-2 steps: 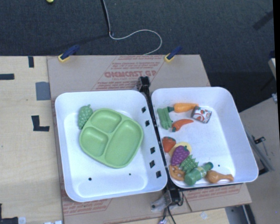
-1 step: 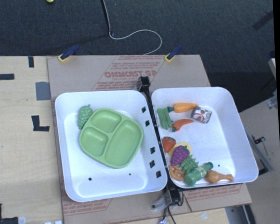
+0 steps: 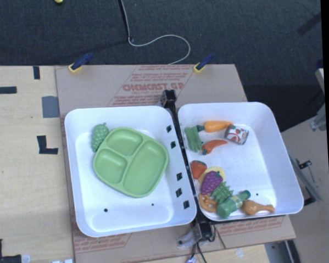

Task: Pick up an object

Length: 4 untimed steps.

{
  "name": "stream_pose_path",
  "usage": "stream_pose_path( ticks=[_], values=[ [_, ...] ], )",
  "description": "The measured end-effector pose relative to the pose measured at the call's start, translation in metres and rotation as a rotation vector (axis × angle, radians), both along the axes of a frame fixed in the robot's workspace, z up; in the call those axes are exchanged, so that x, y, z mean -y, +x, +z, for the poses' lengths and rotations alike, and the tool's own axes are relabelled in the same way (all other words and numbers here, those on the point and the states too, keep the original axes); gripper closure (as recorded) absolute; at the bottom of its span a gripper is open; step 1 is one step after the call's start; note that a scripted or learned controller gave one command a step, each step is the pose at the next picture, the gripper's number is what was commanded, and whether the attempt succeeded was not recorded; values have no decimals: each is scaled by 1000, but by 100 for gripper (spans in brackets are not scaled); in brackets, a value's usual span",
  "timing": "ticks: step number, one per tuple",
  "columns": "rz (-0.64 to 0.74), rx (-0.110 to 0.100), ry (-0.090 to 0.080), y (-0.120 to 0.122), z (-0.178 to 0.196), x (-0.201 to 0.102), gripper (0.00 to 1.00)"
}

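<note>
Where two white bins meet, left bin point(image 3: 81, 215) holding green divided plate point(image 3: 131, 162) and green grapes point(image 3: 99, 135), right bin point(image 3: 275, 150) crowded with toy carrot point(image 3: 217, 126), small can point(image 3: 236, 134), purple grapes point(image 3: 210, 182), squash point(image 3: 256, 208) touching neighbours.

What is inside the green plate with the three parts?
No food shows in the green divided plate; its three compartments look bare. A green bunch of toy grapes sits beside its upper left edge. The bin floor beneath the plate is covered.

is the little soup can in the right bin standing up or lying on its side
On its side: the can shows its long labelled wall, one round end facing left, in the right bin.
</note>
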<state>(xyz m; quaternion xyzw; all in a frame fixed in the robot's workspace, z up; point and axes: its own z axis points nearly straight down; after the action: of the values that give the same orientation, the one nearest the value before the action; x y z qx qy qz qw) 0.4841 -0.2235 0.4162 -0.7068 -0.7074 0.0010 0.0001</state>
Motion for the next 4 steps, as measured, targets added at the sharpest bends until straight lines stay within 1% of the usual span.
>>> stream_pose_path(
  ticks=[1,2,4],
  values=[
    [1,16,-6,0,127,1,100],
    [0,3,-2,1,129,0,100],
    [1,5,-5,2,150,0,100]
  ],
)
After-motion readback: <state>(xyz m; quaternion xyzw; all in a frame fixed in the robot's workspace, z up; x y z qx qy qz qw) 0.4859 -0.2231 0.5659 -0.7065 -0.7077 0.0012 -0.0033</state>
